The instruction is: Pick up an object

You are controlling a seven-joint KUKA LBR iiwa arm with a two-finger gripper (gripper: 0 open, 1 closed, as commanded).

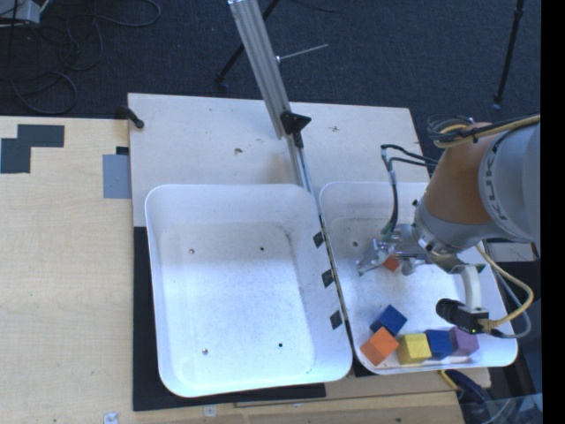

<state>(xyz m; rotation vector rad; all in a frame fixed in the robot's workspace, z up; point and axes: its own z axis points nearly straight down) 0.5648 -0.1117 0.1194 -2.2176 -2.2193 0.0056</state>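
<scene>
My gripper [386,259] hangs low over the middle of the right bin [353,210], with the grey and orange arm reaching in from the right. A small orange piece [389,262] shows right at the gripper's tip; whether it is gripped or just lies under it is unclear. Along the bin's near edge sit several cubes: a dark blue one [390,318], an orange one [380,345], a yellow one [413,349], another blue one [438,343] and a purple one [465,340].
The left bin [177,237] lies beside the right one, split from it by a ridge with black clips [325,276]. A slanted aluminium bar [265,69] rises behind the bins. Cables [490,321] loop off the arm over the right bin's near corner.
</scene>
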